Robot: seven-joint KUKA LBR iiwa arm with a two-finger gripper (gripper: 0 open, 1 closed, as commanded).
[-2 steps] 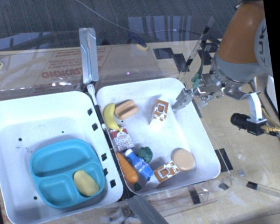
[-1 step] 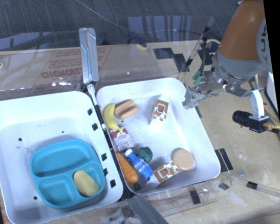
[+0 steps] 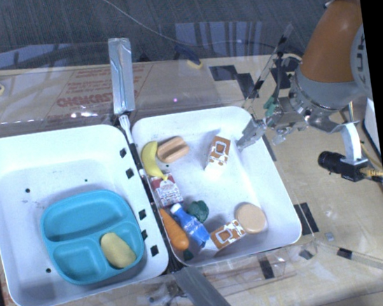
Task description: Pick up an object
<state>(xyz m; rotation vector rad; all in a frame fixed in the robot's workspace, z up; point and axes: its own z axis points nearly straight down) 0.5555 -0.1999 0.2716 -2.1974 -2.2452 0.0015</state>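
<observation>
You see two white bins (image 3: 2, 211), a blue tray (image 3: 81, 221) holding a yellow potato (image 3: 118, 249), a yellow banana (image 3: 150, 159), an orange carrot (image 3: 176, 234) and a blue bottle (image 3: 190, 228).

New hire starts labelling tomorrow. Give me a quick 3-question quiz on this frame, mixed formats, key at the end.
1. True or false: the yellow potato-like item lies in the blue tray in the left bin.
2. Multiple choice: what touches the banana in the right bin? A) a hot dog bun B) a spoon C) a red mug
3. Fill in: the gripper sits over the right bin's ____ rim, near its upper corner.

Key: 1 true; 2 A; 3 right.
</observation>
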